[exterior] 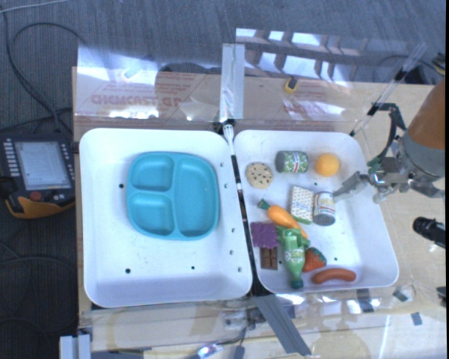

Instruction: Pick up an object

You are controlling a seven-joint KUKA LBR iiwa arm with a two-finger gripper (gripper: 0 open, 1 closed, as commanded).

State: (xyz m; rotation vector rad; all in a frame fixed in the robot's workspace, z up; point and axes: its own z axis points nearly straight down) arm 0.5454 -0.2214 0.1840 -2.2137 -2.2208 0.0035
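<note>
Camera view: the right bin [374, 223] is crowded, and that is the main risk. The small can [324, 209] sits touching the white box [301, 203], with the carrot [283, 216] just beyond the box on the side away from the arm. A descent on the can could clip the box, shove both, or close on two items at once. The can looks round and smooth, so it may roll or squirt out of a pinch. The pile further from the can toward the bin's near edge, namely the green bottle [293, 251], strawberry [314, 259], purple block [264, 235] and chocolate [268, 257], is packed tight; grabs there would likely jam or miss. The sausage [334, 276], orange [327, 164], green jar [291, 161] and cookie [259, 174] lie more apart from the can and look like safer picks.

Arm pose: it reaches in from the right, wrist over the bin's right rim. The gripper [353, 187] points a long finger [344, 188] slantwise toward the can, tip just beside it. Nothing is visibly between the fingers; whether they are spread or closed cannot be told. The left bin [105, 268] holds a blue tray [172, 195], well apart from the can.
</note>
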